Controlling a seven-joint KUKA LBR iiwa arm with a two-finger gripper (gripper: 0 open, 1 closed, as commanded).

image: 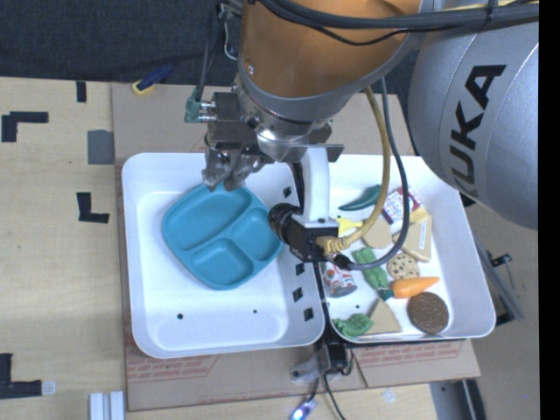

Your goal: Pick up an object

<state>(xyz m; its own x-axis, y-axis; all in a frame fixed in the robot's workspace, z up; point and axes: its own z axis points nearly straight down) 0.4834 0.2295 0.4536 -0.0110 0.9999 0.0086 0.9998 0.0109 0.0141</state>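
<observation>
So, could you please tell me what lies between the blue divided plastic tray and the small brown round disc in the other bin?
In the camera view, between the blue divided plastic tray and the brown round disc lie the bins' adjoining rims and small toy foods, including an orange carrot.

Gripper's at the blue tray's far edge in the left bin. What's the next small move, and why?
Probably ease straight down a little, then close. The gripper sits over the far rim of the blue divided tray in the left bin, and nothing shows between its fingers yet.

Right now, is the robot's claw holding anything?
Gripper: over the blue tray's top edge; open or shut cannot be told.
</observation>
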